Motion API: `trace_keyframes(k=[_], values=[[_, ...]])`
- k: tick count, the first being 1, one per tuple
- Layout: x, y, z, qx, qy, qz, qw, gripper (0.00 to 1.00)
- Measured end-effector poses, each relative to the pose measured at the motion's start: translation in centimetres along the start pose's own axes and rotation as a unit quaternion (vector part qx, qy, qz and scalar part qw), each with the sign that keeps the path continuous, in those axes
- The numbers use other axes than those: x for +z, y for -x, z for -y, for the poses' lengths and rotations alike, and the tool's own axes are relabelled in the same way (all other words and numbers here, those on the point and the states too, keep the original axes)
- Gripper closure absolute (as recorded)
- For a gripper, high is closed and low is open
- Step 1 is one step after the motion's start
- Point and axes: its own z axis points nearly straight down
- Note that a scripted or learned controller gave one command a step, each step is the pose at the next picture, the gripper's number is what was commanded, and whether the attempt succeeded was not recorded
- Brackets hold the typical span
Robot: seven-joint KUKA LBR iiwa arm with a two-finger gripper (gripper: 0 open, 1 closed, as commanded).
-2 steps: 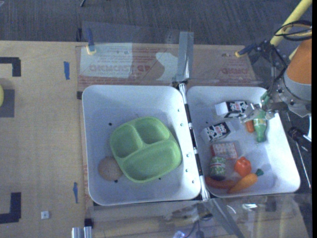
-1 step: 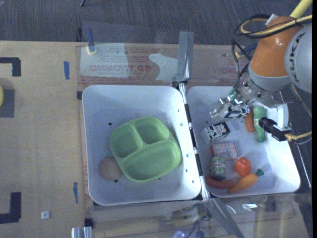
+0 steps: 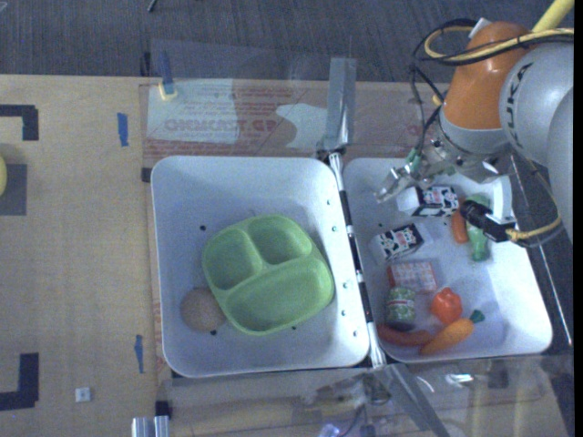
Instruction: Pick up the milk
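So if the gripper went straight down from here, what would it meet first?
Probably the bare floor of the right bin, beside the upper milk carton; the gripper seems slightly off it, though depth is unclear.

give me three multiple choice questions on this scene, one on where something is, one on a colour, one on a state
1. Where is the green divided plate?
A. left bin
B. right bin
C. on the bare bench

2. What colour is the pepper in the right bin?
A. blue
B. red-orange
C. white

3. How does the cow-patterned milk carton stand to the gripper?
A. between its fingers
B. lying in the bin, apart from it
C. lifted above the bin

Answers: 1 A, it sits in the left bin; 2 B, its skin is red-orange; 3 B, the carton lies below the gripper.
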Motion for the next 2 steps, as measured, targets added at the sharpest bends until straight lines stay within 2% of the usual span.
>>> trace_keyframes(k=[1,2], values=[[1.8,0.1,-0.7,0.015,0.009,0.008,0.9998,0.00],[0.4,0.4,-1.0,0.014,0.015,0.013,0.9997,1.00]])
